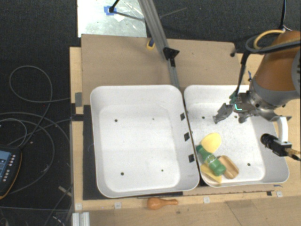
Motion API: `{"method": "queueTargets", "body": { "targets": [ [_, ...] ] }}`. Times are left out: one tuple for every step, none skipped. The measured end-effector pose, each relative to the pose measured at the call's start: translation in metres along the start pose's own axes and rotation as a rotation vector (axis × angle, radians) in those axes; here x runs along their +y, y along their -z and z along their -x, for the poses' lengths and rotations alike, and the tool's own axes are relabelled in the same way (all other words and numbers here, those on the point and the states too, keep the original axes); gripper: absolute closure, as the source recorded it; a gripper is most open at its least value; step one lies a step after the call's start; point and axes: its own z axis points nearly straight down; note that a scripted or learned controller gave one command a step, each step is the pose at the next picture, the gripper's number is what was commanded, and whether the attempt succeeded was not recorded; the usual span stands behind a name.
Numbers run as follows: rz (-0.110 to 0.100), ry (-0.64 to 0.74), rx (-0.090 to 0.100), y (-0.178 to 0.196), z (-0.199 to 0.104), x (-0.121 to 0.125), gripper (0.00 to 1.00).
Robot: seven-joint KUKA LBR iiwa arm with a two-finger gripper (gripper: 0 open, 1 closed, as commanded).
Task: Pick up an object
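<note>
- Nearest the camera: orange-brown pear-shaped piece (162,202) on the bench edge, outside both bins, just below the left bin (101,140)
- Right bin (282,173): cluster of objects packed in its 7 o'clock corner; yellow lemon-like piece (211,141) on top, green bottle-like piece (210,160) touching it below, tan bread-like piece (229,166) beside the green one, pale yellow piece (210,174) partly under them
- Gripper (221,115) over the upper half of the right bin, arm (277,74) entering from 3 o'clock; fingers spread apart, nothing between them
- Cluster sits at about 6 o'clock from the gripper, near but apart; lemon-like piece is the closest; no contact
- Black clips (186,136) along the seam between the bins
</note>
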Motion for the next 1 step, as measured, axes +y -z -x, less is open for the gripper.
{"method": "queueTargets", "body": {
  "targets": [
    [0.004,-0.003,0.0,0.0018,0.0003,0.0008,0.0]
  ]
}}
